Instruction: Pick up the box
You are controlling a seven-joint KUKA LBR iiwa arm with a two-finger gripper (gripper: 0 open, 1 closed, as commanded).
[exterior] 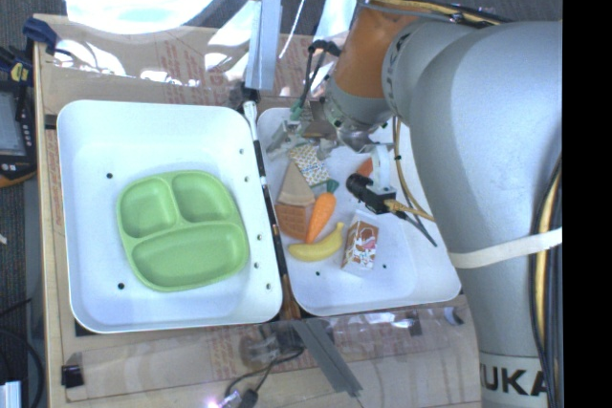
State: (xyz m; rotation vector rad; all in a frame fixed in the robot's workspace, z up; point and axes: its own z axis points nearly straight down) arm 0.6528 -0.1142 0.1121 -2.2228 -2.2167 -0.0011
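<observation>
Crowding your right-hand shallow white bin, just below the grey arm's gripper, are a patterned paper-like wedge, a tan wedge-shaped block, an orange toy carrot and a yellow toy banana. The small white-and-red carton box is sitting farther below, just right of the banana. The left bin is holding a green sectioned plastic tray. You cannot tell how wide the gripper is standing; nothing is showing in its grasp.
</observation>
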